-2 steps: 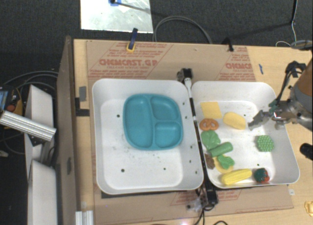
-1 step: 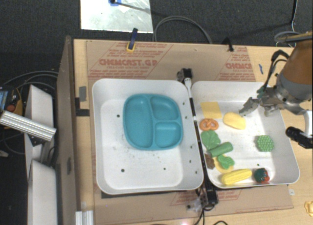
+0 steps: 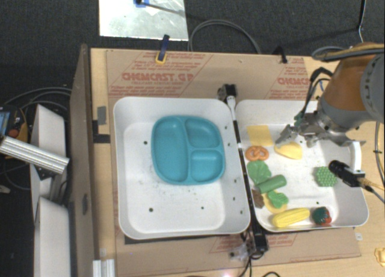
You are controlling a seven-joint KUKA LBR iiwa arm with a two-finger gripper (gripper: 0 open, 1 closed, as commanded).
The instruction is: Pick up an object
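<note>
My gripper [image 3: 296, 136] hangs low in the right bin [image 3: 360, 209], at its upper middle, and stands open. Just below its fingertips lies a pale yellow rounded toy piece [image 3: 289, 150], touching or nearly touching them; nothing is held between the fingers. To the left of it lie a flat yellow cheese square [image 3: 259, 133] and an orange pretzel [image 3: 257, 152]. Further down are green vegetable pieces [image 3: 268, 182], a yellow corn cob [image 3: 291, 216], a red strawberry [image 3: 322, 215] and a green knobbly ball [image 3: 325, 176].
The left bin [image 3: 135, 209] holds a teal divided plate [image 3: 187, 149]. A ridge where the two bin walls meet [image 3: 239, 155] separates the bins. The arm's orange band [image 3: 349, 83] reaches in from the right over the right bin's far corner.
</note>
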